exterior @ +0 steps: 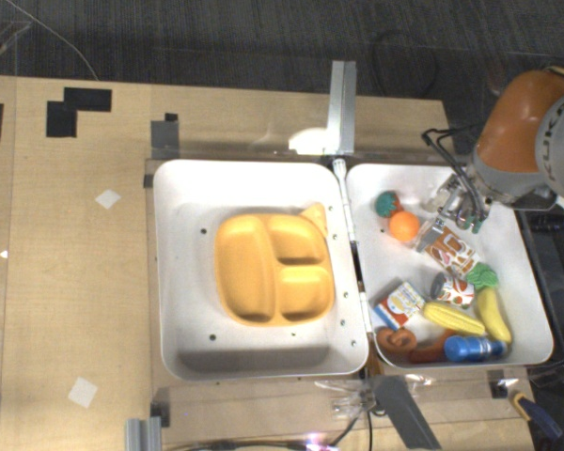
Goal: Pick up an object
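The right bin [526, 242] holds several small objects. A teal ball [386, 203] and an orange ball [404, 225] lie near its back left. Beside them is a red-and-white patterned packet [448, 249]. My gripper [451, 212] hangs over the back of this bin, just above the packet and right of the orange ball. Toward the front lie a green toy [482, 276], two yellow banana-like pieces [493, 313] [454, 318], a blue bottle [468, 348], a small carton [399, 303] and a brown piece [395, 339].
The left bin [183, 252] holds a yellow divided tray [268, 266]. A metal post [342, 111] stands behind the wall between the bins. The arm's orange band [517, 130] rises at the right.
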Controlling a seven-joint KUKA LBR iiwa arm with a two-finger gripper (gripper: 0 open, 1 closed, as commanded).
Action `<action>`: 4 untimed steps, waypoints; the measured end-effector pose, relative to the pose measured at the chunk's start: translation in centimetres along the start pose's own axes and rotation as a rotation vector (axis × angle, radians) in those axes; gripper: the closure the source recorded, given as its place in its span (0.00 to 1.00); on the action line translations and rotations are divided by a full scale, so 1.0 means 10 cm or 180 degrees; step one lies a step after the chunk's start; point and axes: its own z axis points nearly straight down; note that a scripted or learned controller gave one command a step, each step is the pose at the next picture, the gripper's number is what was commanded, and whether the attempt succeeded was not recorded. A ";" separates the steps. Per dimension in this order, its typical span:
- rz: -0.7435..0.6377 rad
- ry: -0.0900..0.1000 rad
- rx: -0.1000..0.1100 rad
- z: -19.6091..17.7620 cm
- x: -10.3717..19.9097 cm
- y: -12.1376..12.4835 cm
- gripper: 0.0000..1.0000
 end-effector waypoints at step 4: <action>-0.0941 0.0000 -0.0002 0.00 -0.13 -0.39 0.00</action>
